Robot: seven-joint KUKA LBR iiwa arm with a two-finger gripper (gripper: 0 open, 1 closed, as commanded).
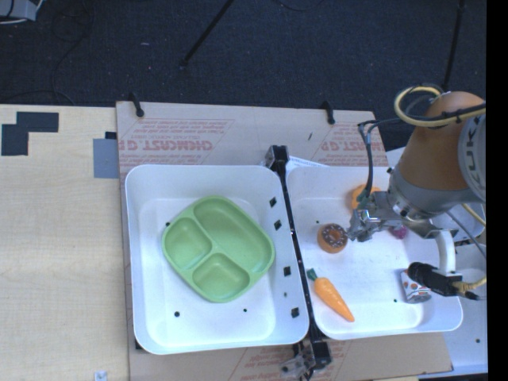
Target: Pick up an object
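A: Left bin (151, 324) contents?
B: 1 green divided plate (218, 248), three compartments, lying flat near the middle, turned at an angle to the bin walls.
A: Right bin (381, 328)?
B: 4 items. Carrot (332, 297), orange w/ green top, near the front left, by the divider. Chocolate donut (332, 237) w/ sprinkles, left of centre. Sm. orange-yellow obj. (361, 196) toward the back, partly hidden by the arm, type unclear. Sm. dark-and-white obj. (418, 286) at the right side, also unclear.
A: Gripper (363, 227)?
B: Low over the right bin, just beside the donut on its right. Contact w/ donut: can't tell. Jaws: can't tell if apart or together, metal parts blur.
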